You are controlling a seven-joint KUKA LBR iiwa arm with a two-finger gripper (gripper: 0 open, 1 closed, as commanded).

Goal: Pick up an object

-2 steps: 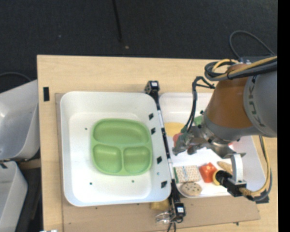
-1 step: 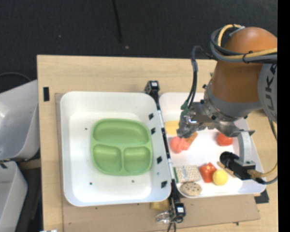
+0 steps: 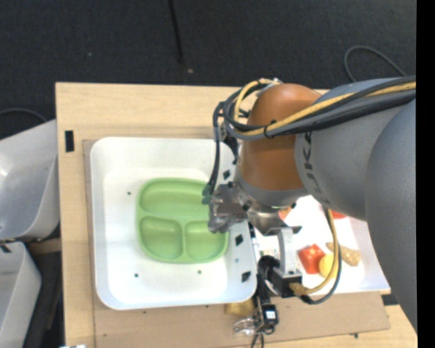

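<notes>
two shallow white bins sit side by side on a pale wooden bench [image 3: 76,114], with dark floor beyond it and a white plastic housing [image 3: 14,187] at the left. the big grey arm with its orange band [image 3: 279,147] reaches in from the right and hangs over the seam between the bins. the left white bin [image 3: 112,194] holds a light green plastic divided tray [image 3: 170,223], lying flat with three compartments facing up. the right white bin [image 3: 370,267] carries a small red block [image 3: 311,254], a yellow piece [image 3: 326,265] touching it and a tan piece [image 3: 350,255] just beside. the gripper [image 3: 219,212] sits at the right edge of the green tray, low over its rim; whether its claw is wide or narrow cannot be told, and nothing shows between its tips. in my judgement the tray is light, stiff and rather slick, too broad to span, so the raised rim or a divider wall is the place to pinch; a flat hold would likely slip. the small pieces look light and easier to close on. the bin floors are smooth and white.
</notes>
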